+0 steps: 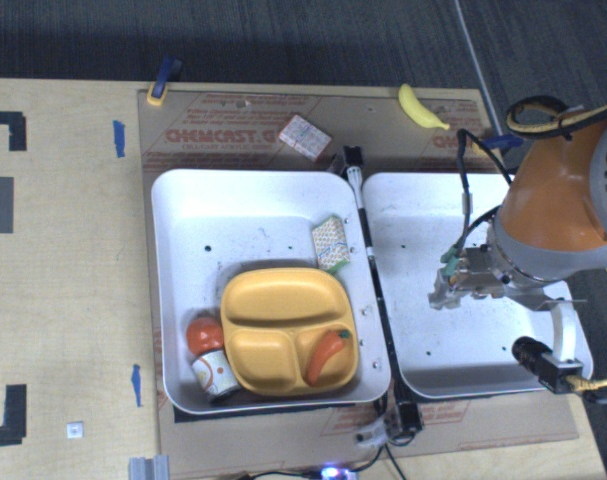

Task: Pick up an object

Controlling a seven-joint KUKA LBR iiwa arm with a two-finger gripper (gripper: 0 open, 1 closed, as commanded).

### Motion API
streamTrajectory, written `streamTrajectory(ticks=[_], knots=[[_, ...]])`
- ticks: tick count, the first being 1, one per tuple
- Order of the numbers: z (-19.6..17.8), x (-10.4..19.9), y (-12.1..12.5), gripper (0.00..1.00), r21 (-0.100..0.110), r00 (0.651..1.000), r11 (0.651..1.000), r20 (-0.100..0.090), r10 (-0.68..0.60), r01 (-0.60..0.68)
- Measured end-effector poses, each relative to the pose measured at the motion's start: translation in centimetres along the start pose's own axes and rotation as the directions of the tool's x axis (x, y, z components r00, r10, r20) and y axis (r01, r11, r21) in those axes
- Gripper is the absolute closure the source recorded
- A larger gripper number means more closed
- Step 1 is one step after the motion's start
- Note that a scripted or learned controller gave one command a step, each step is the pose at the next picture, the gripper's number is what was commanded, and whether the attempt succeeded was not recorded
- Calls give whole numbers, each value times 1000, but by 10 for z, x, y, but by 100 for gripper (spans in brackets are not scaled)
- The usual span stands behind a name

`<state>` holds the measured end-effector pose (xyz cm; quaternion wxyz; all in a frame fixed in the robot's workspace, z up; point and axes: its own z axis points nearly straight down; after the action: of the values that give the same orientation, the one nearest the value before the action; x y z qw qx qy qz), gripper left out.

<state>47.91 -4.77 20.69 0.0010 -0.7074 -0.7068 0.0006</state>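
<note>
My gripper (pixel 451 286) hangs over the right bin (pixel 413 368), near its middle, with nothing seen between its tips. The left bin (pixel 183 208) holds a yellow divided plate (pixel 273 313) with an orange carrot toy (pixel 329 354) lying in its front right compartment. A red and white toy (pixel 209 353) rests against the plate's left side. A small patterned packet (pixel 330 242) lies just behind the plate, near the wall between the bins.
A yellow banana toy (pixel 421 107) and a small checked box (pixel 304 136) lie on the cardboard behind the bins. A blue and yellow clamp (pixel 163 78) sits at the cardboard's back left corner. The arm's orange band (pixel 553 203) hangs over the right bin's right side.
</note>
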Motion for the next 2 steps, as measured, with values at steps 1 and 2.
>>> streamTrajectory(ticks=[1, 2], knots=[[-6, 24, 1, 100, -5, 1000, 1000, 1, -3, 3], [6, -3, 0, 100, 0, 1000, 1000, -1, 0, 0]])
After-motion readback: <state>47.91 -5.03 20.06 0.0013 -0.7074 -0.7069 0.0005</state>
